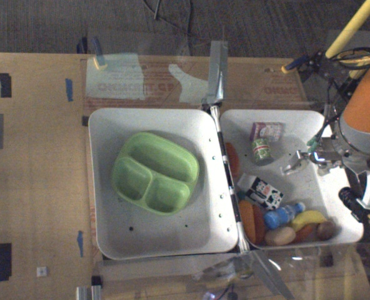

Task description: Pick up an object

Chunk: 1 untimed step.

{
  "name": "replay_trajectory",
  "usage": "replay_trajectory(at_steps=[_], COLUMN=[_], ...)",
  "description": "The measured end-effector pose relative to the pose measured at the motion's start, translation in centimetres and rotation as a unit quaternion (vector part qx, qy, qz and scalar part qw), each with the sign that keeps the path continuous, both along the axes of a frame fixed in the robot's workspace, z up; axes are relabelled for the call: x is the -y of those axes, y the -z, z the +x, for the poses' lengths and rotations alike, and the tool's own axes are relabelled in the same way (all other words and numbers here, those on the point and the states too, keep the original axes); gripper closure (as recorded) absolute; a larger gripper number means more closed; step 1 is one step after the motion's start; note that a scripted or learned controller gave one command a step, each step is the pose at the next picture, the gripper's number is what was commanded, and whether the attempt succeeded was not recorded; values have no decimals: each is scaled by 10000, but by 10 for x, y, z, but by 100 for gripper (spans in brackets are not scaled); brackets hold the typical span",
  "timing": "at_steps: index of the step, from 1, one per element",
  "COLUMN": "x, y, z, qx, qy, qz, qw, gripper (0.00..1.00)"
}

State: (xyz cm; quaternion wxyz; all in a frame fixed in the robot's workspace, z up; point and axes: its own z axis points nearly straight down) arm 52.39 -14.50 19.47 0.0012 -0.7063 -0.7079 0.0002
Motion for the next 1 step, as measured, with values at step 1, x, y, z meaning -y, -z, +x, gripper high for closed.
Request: replay_trajectory(at_steps=[1], x=[-95], y=[10], z=[-2], qx=[0], qy=[-1232], qz=[2], qw=[9924], gripper=[0])
